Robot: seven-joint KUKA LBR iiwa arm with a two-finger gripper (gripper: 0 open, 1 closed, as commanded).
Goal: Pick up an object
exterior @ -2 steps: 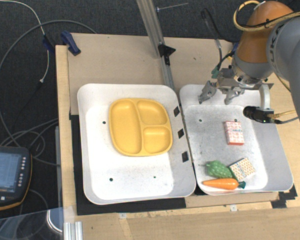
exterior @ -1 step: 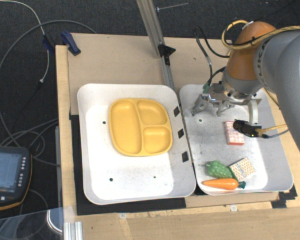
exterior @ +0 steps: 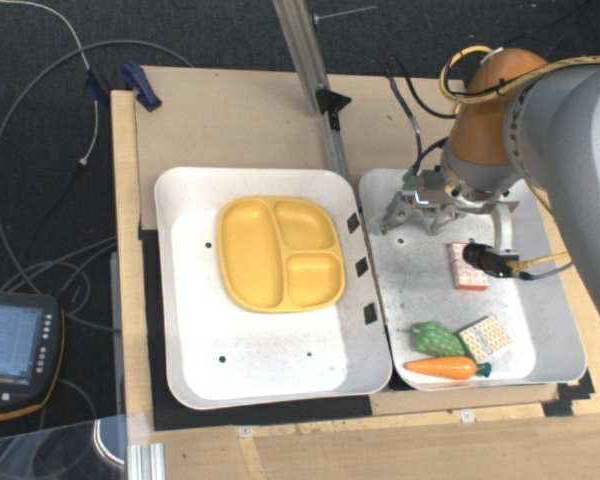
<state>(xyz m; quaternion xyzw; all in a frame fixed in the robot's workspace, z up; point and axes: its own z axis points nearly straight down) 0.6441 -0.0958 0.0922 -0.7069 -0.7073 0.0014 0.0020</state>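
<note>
My gripper (exterior: 418, 211) hangs over the far left part of the right bin (exterior: 400, 278), below the orange wrist band. Nothing shows in it. A small pink and white box (exterior: 468, 267) lies just to its right and nearer the front. Along the bin's front edge sit a green bumpy toy (exterior: 437, 338), an orange carrot (exterior: 442, 368) and a tan checked packet (exterior: 486, 338). The left bin (exterior: 190, 338) holds a yellow divided plate (exterior: 280, 253).
A slanted aluminium pole (exterior: 305, 48) comes down to the gap between the bins at the back. A blue clamp (exterior: 140, 86) sits on the bench's far left corner. A control pendant (exterior: 15, 348) and cables lie off the bench at left.
</note>
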